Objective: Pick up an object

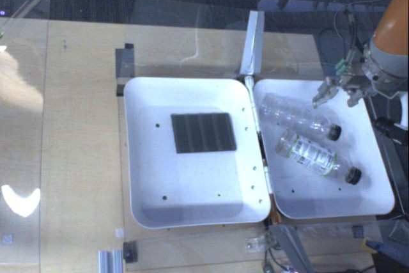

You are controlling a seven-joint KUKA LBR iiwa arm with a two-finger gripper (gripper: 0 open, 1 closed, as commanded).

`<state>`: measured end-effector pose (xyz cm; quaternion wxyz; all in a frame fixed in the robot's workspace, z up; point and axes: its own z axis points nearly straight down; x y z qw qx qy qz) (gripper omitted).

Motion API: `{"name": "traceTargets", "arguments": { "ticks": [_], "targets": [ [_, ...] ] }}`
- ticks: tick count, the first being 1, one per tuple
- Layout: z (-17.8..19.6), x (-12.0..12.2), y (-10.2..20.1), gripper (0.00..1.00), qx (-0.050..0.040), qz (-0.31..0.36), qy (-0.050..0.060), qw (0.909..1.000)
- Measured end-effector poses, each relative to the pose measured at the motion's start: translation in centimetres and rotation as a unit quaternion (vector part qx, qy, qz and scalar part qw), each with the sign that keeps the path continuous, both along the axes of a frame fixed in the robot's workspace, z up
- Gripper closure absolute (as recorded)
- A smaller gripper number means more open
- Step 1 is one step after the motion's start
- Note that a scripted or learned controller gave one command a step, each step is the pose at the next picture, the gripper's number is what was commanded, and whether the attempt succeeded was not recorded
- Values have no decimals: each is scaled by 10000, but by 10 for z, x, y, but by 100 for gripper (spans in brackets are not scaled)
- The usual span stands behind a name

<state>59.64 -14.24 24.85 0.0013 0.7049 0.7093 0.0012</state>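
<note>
Nowhere any legible writing on either clear plastic bottle [295, 114] [316, 158] in right bin [377, 198]. Poised above its upper corner, gripper [337, 91] spread open, gripping nothing.

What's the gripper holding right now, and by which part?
Nothing. The gripper hangs open over the far right corner of the right bin, with no object between its fingers. Both clear bottles lie loose in that bin.

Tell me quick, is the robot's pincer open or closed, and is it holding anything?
Pincer: open, fingers spread, holding nothing; it hangs above the far edge of the right bin, near the upper clear bottle.
</note>
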Motion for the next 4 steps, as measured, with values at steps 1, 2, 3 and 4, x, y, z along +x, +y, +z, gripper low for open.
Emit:
{"name": "traceTargets", "arguments": {
  "ticks": [1, 2, 3, 4],
  "targets": [
    [-95, -27, -2, 0, -6, 687, -17, 9976],
    [-129, 16, 3, 0, -67, 513, -18, 9987],
    [-60, 25, 54, 0, -2, 207, -16, 9998],
    [-158, -26, 37, 0, -12, 1661, -47, 9861]
  ]
}}
